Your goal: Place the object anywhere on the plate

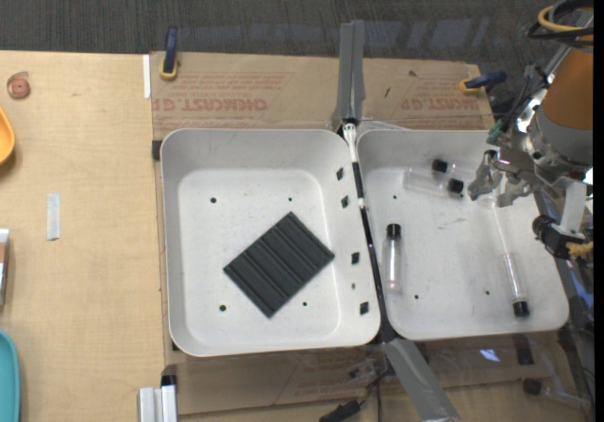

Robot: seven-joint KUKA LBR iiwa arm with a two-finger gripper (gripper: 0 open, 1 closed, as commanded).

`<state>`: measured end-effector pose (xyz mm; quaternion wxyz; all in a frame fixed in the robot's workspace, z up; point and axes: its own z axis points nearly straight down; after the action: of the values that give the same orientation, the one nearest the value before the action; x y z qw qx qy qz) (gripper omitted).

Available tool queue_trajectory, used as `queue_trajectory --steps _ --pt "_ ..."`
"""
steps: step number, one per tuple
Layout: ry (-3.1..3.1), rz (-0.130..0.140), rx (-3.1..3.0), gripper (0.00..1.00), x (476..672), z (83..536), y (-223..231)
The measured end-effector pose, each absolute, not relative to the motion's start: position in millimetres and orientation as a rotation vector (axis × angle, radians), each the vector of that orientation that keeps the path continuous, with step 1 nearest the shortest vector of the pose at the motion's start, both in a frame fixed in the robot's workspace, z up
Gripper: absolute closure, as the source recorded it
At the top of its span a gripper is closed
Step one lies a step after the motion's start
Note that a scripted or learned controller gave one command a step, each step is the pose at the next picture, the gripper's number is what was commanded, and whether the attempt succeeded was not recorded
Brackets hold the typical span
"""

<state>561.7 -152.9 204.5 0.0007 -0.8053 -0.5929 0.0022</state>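
Three clear tubes are lying in the right bin (557, 312): one (393, 258) by its left wall, one (513, 280) near the right edge, one (436, 177) toward the back. Each is being judged light, slippery and best pinched mid-length. The ribbed dark plate (279, 263) is sitting centrally in the left bin (179, 316). The gripper (498, 184) is hanging near the back tube; its jaw state cannot be told.

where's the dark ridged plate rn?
The dark ridged plate lies flat in the left bin, roughly central and turned diagonally, left of the divider between the bins.
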Motion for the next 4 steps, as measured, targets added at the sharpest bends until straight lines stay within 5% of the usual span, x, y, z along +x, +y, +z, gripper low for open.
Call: queue_trajectory --steps 1,3,4 --pt "-1.928 0.006 -2.479 1.00 614.7 190 -80" --pt "-2.344 0.006 -2.088 1.00 549.1 190 47" --pt "-2.789 0.002 -1.443 1.00 520.5 191 20"
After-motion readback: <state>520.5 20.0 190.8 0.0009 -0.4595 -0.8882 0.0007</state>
